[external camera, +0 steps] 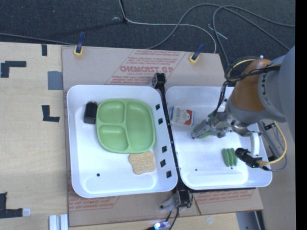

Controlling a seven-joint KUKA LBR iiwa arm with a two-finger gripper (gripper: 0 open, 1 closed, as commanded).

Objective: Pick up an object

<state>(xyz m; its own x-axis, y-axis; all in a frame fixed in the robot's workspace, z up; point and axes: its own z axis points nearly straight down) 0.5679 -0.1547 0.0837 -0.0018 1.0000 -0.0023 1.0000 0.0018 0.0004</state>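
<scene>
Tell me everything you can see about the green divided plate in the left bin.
The green plate is a pale green, rounded-square tray, plastic by its look, with three compartments: two smaller ones and one longer one at its right. It lies flat, slightly rotated, in the upper middle of the left bin. A small black object sits against its left edge, and a tan cracker-like piece meets its lower rim.

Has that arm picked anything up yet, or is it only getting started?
Nothing looks picked up yet. The tool is low inside the right bin, near a small white and red carton, with a green item lying on the bin floor beside it. I cannot tell whether it grips anything. In the left bin, the green divided plate, tan cracker and black object lie untouched. The actual lift remains.
</scene>
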